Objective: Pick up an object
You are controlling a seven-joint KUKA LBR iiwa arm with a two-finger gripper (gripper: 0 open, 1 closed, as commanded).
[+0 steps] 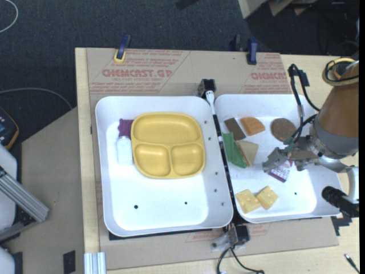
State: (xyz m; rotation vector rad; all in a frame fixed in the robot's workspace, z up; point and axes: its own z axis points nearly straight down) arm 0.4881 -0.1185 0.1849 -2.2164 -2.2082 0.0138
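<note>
Claw point(279, 165) sits low in the right bin point(302, 207), over a small purple object point(281, 174); we cannot tell its spread. Next, we judge, closing and lifting.

Red printed lettering runs across the brown board point(171, 67) that lies under the two bins, along its far edge in the upper middle of the frame. Above the left bin it reads roughly "CHEMCAST G.P", the last characters being hard to make out. A second print of the same word sits above the right bin, in the upper right of the frame, where "CHEMCAST" is partly cut off by the bin's rim. Fainter, smaller red lines run beneath both prints, too small to read. No other text can be read.
</note>
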